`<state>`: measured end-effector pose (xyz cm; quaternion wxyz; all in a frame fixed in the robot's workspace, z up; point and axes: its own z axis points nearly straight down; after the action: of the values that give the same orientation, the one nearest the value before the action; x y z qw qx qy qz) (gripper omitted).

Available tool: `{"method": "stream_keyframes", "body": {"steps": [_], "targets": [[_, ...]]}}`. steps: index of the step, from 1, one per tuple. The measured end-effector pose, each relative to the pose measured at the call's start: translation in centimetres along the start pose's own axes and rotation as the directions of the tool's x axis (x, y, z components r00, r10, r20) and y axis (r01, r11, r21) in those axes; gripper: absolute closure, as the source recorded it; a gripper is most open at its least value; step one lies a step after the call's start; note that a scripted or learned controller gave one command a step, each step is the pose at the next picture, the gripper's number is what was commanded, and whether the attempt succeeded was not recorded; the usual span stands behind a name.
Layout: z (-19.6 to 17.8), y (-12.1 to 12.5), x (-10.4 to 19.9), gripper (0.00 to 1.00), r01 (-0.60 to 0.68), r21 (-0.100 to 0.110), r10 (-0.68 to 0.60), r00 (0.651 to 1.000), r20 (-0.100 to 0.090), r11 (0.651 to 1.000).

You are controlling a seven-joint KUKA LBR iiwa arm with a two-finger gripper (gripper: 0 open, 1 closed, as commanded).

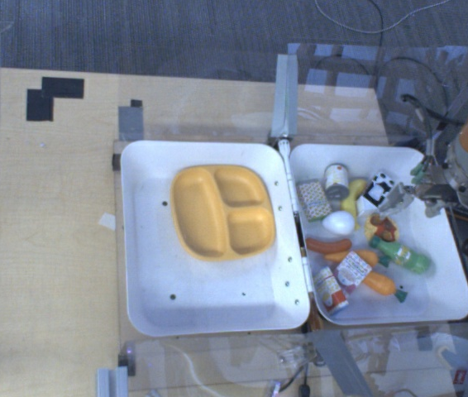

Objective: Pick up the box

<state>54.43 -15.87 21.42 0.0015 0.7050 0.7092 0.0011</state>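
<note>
Box (377,190), black and white in pattern, lies in the far half of the right bin (457,300), beyond the green bottle (403,257) and the sausage (329,245) nearer the front. The gripper (413,202) hangs just beside it toward the arm's side, fingers apart with nothing between them. I judge the coming move a short shift away from the arm and slightly farther back; the box looks nearly square, with no clear long axis.

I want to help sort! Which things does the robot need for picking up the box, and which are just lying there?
For the job:
box
gripper

Just lying about:
yellow tray
can
egg
sausage
green bottle
carrot
black-and-white cube
</note>
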Motion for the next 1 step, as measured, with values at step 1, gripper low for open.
{"method": "stream_keyframes", "body": {"steps": [1], "targets": [[12.46, 1.16, 4.88, 0.00, 0.112, -0.011, -0.112, 0.994, 0.002, 0.994]]}}
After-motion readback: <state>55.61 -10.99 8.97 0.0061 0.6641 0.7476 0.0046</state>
